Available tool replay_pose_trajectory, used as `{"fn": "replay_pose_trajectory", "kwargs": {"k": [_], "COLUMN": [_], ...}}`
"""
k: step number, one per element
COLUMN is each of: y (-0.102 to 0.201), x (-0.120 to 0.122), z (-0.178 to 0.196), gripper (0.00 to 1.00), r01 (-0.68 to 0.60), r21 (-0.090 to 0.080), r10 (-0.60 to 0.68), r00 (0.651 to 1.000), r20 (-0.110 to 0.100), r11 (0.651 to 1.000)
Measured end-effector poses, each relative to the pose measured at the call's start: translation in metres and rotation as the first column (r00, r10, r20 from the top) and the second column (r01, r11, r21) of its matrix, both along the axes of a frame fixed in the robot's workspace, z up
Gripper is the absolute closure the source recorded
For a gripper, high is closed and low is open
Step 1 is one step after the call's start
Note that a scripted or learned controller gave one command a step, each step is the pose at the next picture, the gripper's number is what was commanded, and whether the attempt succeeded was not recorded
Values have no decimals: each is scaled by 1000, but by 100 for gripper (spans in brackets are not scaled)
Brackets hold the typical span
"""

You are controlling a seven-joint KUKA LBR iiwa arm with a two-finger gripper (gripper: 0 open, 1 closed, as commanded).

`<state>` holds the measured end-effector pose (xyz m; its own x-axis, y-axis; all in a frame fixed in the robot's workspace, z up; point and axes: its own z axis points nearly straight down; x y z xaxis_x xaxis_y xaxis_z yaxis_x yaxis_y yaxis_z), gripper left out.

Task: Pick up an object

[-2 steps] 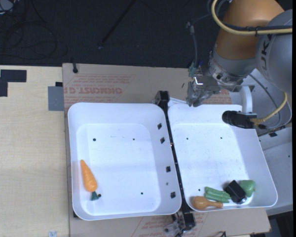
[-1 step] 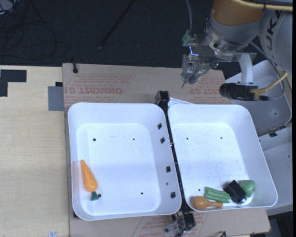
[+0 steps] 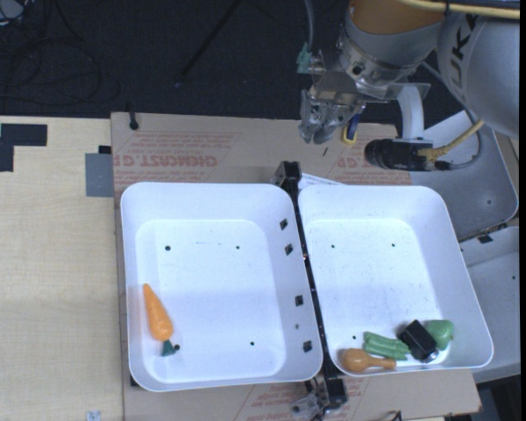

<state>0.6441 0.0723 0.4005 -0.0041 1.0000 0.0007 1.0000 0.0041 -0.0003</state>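
Gripper [image 3: 326, 123] parked high at 12 o'clock, past both bins — can't tell its state. Nothing is held. Candidates: toy carrot [image 3: 157, 314] at 7 o'clock in left bin [image 3: 202, 202]; small cluster [image 3: 403, 345] at right bin's [image 3: 377, 202] 5 o'clock corner — crowded, so harder pick.

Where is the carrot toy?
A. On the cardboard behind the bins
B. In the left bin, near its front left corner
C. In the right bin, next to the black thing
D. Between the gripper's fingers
B: the orange carrot lies alone in the left bin, by its front left corner, far from the gripper up behind the bins.
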Motion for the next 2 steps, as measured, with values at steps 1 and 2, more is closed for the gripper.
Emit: {"fn": "replay_pose_trajectory", "kwargs": {"k": [1,2], "y": [33,98], "x": [0,-3], "z": [10,115], "gripper": [100,100], "r01": [1,-2], "r21": [-1,2], "r10": [-1,2], "r00": [1000,1000], "r20": [-1,7], "r11": [1000,1000]}}
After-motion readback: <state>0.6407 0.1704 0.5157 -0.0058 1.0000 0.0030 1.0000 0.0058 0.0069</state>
